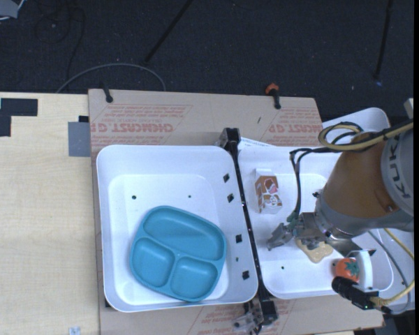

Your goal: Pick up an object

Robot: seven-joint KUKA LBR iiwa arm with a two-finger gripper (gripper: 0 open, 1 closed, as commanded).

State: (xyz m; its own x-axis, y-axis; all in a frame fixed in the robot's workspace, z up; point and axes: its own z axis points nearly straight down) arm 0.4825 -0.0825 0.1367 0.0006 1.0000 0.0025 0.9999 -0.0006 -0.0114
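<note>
The arm [366, 180] reaches over the right bin [286, 285] with its pincer [293, 234] low near the bin floor; whether the pincer is apart or together cannot be told. A small brown-and-white box [268, 192] lies apart from it toward the bin's far side. A blue divided tray [178, 252] sits in the left bin [119, 187].

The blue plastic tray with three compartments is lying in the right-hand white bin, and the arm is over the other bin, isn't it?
Not quite. The camera view shows the blue plastic tray with three compartments lying in the left-hand white bin, not the right-hand one. The grey and orange arm is over the other bin, the right-hand white bin, as you said.
</note>
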